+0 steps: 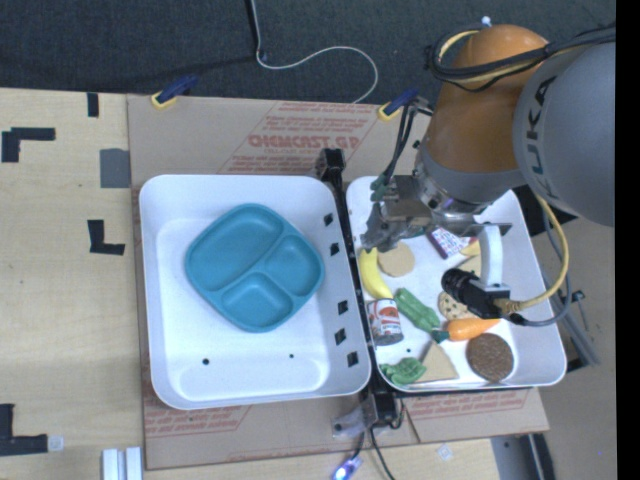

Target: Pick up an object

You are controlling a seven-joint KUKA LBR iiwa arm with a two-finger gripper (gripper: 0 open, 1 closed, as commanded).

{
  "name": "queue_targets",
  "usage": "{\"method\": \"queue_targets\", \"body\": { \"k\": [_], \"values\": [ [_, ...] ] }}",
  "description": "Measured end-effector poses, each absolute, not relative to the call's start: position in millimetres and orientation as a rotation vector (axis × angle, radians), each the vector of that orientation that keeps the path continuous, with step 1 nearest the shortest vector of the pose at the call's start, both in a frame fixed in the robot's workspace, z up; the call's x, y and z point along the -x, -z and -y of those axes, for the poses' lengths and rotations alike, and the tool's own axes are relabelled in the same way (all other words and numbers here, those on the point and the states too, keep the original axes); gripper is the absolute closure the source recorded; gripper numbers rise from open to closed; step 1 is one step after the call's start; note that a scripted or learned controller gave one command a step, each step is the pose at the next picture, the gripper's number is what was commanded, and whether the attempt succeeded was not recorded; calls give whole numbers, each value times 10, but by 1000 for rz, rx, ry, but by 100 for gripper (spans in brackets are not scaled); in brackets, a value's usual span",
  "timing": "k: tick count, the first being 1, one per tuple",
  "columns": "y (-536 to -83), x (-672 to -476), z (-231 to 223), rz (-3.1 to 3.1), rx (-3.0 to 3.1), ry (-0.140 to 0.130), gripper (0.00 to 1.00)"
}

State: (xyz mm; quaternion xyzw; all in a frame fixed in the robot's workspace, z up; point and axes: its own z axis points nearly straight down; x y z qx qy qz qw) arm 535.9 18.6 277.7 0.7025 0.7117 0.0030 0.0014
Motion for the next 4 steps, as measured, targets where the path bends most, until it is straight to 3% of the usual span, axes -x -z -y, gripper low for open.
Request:
{"method": "queue_targets", "body": {
  "k": [1,2,3,4],
  "values": [
    [-3544,-4858,449,-2213,-2223,-4,100],
    [-2889,-4823,-397,-2235,-2218,7,100],
    [-4720,-4881,-821,-2222,-2207,-25,100],
    [-4893,-4835,-1252,-2228,-2215,-3,100]
  ]
}}
